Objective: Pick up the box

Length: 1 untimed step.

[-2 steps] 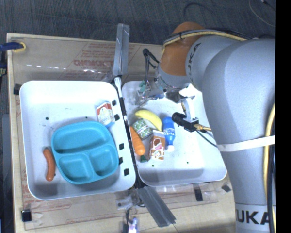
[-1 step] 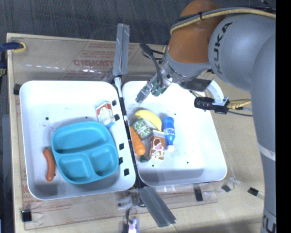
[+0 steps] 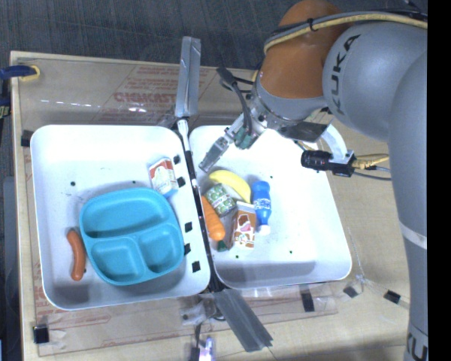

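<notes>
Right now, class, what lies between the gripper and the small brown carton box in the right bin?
In the camera view, the yellow banana and a green packet lie between the gripper and the brown carton box.

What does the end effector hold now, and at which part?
Nothing. The end effector hangs above the right bin, with no item between its fingers.

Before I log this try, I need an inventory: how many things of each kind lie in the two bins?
Blue divided plastic tray: 1
Small printed cartons: 2
Orange sausage: 1
Orange carrot: 1
Yellow banana: 1
Blue bottle: 1
Green packet: 1
Total: 8
</notes>
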Available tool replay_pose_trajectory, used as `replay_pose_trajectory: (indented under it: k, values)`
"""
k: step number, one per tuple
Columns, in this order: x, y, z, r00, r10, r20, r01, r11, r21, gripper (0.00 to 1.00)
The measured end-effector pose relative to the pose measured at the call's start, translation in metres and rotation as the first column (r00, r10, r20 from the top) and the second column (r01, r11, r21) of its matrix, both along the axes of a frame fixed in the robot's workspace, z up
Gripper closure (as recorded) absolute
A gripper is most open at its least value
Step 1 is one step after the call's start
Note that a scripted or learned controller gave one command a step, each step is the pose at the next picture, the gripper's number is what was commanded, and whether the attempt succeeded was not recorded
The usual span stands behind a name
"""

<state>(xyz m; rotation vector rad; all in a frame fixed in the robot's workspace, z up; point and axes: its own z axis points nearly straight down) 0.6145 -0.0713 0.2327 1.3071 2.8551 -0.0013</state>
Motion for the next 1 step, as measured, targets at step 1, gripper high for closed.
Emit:
replay_pose_trajectory:
  k: [1]
  values:
    - [-0.0013, 0.0126, -0.0411, 1.0, -0.005, -0.003, 0.005, 1.0, 0.0, 0.0]
